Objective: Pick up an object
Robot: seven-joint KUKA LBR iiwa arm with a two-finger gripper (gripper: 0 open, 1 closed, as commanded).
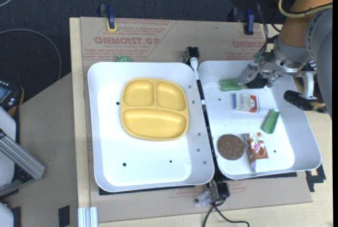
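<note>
Reaching in from the right of the camera view, the grey arm [309,25] with its orange band hangs over the far part of the right bin [296,154], and the gripper [257,77] sits low near that bin's back rim. Whether it is open or closed cannot be told at this slant, and nothing can be made out in its grasp.

Just to the gripper's left lies a flat green piece [229,84], close enough that its near end seems to meet the tool, though contact cannot be confirmed. Just below the gripper, nearer the camera, a small white carton with blue and orange print [246,102] lies flat. Below and to the right of the tool a green cylinder [271,121] rests at a tilt. Farther below, near the bin's front, a brown round cookie [231,147] lies just beside a red and white box [256,149], the two close together.

Well to the gripper's left, across the divide between the bins, the left bin [105,168] holds a yellow divided plate [155,109] with three compartments, lying flat in its upper middle. Both bins rest on a cardboard sheet [158,38] fixed with blue clamps [110,15] at its far edge.
</note>
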